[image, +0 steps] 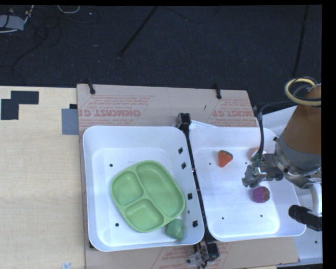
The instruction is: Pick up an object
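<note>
Hovering just above the purple object (pixel 261 195), the gripper (pixel 254 177) seemingly holds nothing; finger spread unclear.

Floor (pixel 157 42): dark carpet across the top of the view, from ten to two o'clock. Thin dark rods (pixel 137 29) and cables (pixel 68 8) cross it; a pale cable loop sits at the top edge near eleven.

Bench (pixel 37 184): light wood surface, occupying the nine o'clock side. Black squares (pixel 20 102) are marked on it near ten o'clock, with a grey patch (pixel 69 121) just beside them.

Cardboard (pixel 157 107): a brown sheet with red print, read upside down, lies at centre under the bins. Two black clips (pixel 90 87) hold its far edge at eleven and one o'clock.

Light: even, with soft shadows.
</note>
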Robot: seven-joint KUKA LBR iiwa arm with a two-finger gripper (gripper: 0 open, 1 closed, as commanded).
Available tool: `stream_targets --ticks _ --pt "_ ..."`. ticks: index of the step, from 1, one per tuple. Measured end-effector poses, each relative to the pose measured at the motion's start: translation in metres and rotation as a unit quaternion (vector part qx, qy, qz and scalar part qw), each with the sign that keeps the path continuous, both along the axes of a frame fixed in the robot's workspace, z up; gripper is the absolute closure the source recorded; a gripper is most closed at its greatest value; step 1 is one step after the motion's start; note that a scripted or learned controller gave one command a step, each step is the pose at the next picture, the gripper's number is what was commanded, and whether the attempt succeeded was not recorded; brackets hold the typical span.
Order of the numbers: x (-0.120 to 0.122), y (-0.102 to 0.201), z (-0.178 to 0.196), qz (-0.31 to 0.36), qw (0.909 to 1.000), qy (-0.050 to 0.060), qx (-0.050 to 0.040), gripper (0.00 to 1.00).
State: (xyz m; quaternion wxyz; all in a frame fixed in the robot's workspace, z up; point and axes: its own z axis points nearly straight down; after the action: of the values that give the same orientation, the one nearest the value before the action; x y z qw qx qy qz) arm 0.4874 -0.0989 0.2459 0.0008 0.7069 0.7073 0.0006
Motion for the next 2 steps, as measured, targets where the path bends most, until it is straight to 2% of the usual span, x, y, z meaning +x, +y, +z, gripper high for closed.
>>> stream_targets --ticks 1,2 --pt "0.001 0.049 0.000 0.002 1.0000 0.003 0.0014 1.00" --pt "0.011 0.101 -0.016 0.002 1.0000 0.004 0.0010 1.00"
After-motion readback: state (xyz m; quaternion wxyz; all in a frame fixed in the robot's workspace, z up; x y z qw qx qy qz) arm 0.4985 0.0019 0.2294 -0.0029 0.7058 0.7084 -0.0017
